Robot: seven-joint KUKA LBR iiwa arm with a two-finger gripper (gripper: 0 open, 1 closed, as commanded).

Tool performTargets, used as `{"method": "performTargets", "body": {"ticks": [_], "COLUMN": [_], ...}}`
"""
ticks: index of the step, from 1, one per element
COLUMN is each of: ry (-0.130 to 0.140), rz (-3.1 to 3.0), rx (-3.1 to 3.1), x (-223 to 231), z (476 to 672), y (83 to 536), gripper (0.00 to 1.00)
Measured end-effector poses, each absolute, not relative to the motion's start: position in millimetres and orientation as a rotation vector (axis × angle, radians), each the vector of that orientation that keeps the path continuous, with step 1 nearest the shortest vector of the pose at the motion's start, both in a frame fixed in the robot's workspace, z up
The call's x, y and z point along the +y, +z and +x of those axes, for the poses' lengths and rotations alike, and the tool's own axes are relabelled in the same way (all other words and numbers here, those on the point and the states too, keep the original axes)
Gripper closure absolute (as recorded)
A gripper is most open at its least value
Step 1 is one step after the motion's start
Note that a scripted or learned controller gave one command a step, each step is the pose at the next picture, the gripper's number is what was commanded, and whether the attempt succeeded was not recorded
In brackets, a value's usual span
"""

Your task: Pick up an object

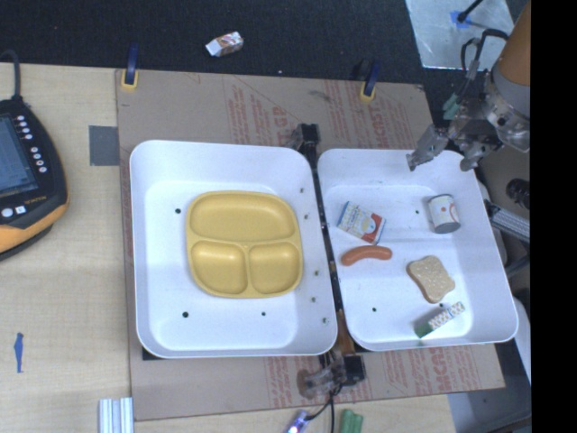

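Note:
The right white bin (397, 332) holds a small red and blue carton (361, 221), a sausage (365, 255), a small can (442, 213) on its side, a slice of bread (431, 278) and a green-capped tube (440, 318). My gripper (444, 159) hangs over the bin's far right corner, above and behind the can. It is open, its two fingers spread wide with nothing between them. The can lies a short way in front of the fingertips, apart from them.
The left white bin (153, 323) holds a yellow divided plate (243, 242). A teach pendant (22, 183) lies on the bench at far left. A crumpled wrapper (224, 44) sits on the dark floor behind. Blue clamps (368, 78) hold the cardboard's far edge.

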State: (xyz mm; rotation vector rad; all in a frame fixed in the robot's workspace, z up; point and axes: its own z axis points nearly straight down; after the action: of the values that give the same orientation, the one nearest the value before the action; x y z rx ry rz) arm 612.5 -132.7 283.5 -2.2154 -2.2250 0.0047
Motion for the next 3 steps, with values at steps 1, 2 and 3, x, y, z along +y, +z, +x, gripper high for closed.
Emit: {"method": "performTargets", "body": {"ticks": [1, 2, 3], "ry": [0.008, 0.007, 0.004], "rz": [-2.214, -2.216, -2.218], "rx": [-2.224, -2.224, -2.225], "x": [-110, -96, -100], "z": [584.0, 572.0, 582.4], "y": [123, 91, 92], "gripper": [0.0, 0.0, 0.0]}}
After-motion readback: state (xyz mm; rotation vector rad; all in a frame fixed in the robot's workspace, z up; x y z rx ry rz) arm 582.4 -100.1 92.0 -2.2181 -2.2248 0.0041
